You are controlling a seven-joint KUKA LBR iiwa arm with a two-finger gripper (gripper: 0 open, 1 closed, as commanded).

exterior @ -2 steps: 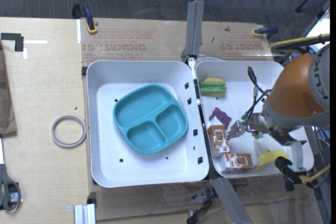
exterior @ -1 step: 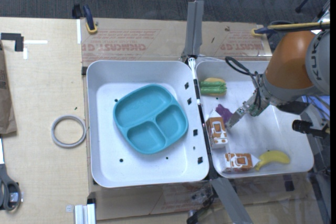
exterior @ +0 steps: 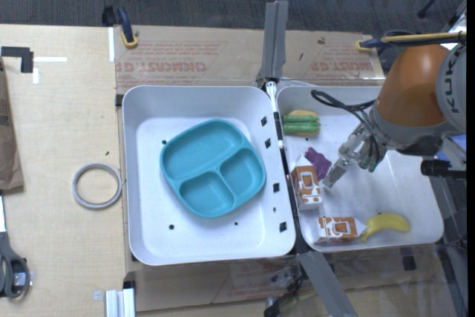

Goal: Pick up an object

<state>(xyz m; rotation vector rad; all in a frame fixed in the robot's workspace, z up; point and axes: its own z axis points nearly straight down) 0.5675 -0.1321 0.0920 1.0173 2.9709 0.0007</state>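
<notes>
Gripper [exterior: 335, 173] is seen low in the right bin [exterior: 415, 234], tip just beside the purple piece [exterior: 318, 159] and the small carton [exterior: 306, 185]; finger opening can't be told from this angle, and nothing is seen held. The carton is judged the likely target, so the tip should be centred over it, clear of the purple piece, before closing. Banana [exterior: 386, 224] and second carton [exterior: 338, 229] lie nearer the front wall.

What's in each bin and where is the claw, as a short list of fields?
left bin: blue divided plate
right bin: green and yellow toy, purple toy, two small cartons, banana
gripper: low in right bin, beside purple toy
holding: nothing seen
bench: grey ring
</notes>
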